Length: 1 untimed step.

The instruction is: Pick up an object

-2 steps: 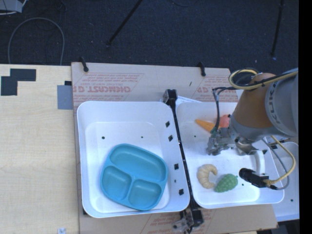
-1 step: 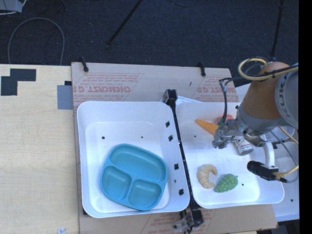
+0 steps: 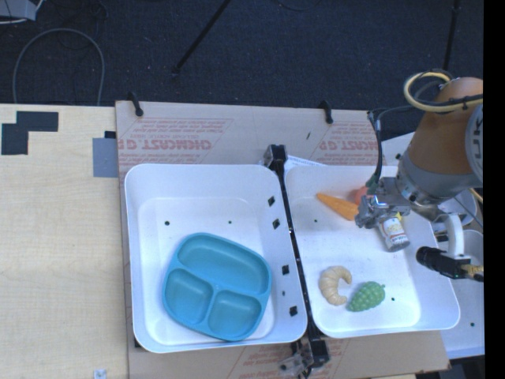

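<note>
The right bin [image 3: 442,310] holds an orange carrot [image 3: 338,205] near its far left, a pale croissant [image 3: 335,284] and a green bunch of grapes [image 3: 367,296] near its front. A small bottle with a yellow label [image 3: 393,232] lies at the right side. My gripper [image 3: 369,212] is low over the bin, between the carrot's right end and the bottle. A bit of red [image 3: 360,192] shows just behind the gripper, mostly hidden by it. Nothing is clearly seen between the fingers.
The left bin [image 3: 150,204] holds a blue divided plate [image 3: 217,285]. A black divider [image 3: 288,243] runs between the two bins. The grey and orange arm [image 3: 442,144] hangs over the right bin's far right corner.
</note>
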Each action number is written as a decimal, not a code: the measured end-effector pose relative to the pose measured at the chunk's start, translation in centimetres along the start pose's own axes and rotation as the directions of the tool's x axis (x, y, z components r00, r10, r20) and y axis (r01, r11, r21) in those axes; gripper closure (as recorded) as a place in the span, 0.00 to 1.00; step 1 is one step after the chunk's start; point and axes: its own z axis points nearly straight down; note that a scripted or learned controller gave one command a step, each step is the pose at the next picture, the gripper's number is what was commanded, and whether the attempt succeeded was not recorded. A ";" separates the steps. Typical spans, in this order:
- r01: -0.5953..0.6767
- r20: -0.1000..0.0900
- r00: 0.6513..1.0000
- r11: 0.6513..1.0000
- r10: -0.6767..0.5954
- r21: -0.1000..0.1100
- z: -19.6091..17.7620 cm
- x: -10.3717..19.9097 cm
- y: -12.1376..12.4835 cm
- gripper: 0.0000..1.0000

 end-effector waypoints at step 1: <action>0.001 -0.001 1.000 1.000 -0.001 0.003 -1.3 5.5 0.5 1.00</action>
